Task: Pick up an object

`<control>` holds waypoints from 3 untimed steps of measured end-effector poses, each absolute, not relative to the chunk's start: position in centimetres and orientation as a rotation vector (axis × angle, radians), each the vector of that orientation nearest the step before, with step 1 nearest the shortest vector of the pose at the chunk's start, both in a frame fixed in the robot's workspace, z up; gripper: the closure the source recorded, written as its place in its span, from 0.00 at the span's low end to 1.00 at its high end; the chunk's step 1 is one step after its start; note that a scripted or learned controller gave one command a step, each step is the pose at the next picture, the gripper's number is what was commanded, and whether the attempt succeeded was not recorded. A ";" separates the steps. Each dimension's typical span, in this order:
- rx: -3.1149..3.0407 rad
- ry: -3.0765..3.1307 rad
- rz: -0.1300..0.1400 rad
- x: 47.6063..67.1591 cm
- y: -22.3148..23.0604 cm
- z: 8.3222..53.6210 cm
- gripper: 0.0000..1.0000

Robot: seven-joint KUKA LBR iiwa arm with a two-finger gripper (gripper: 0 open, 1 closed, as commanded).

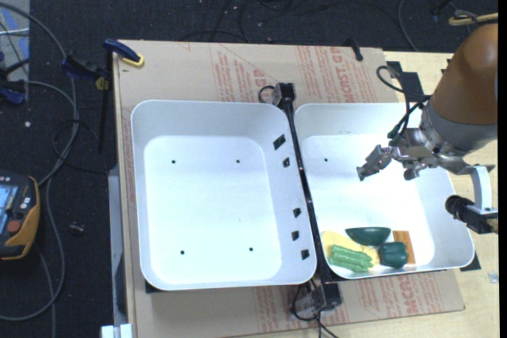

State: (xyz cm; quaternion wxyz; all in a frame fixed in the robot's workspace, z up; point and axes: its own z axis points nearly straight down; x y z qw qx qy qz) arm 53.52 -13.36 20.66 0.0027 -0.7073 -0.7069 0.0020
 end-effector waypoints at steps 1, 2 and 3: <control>-2.221 -2.222 0.000 53.7 -13.3 21.0 0.00; -2.218 -2.219 0.004 54.0 -13.0 14.8 0.00; -2.218 -2.219 0.004 53.8 -13.0 9.5 0.00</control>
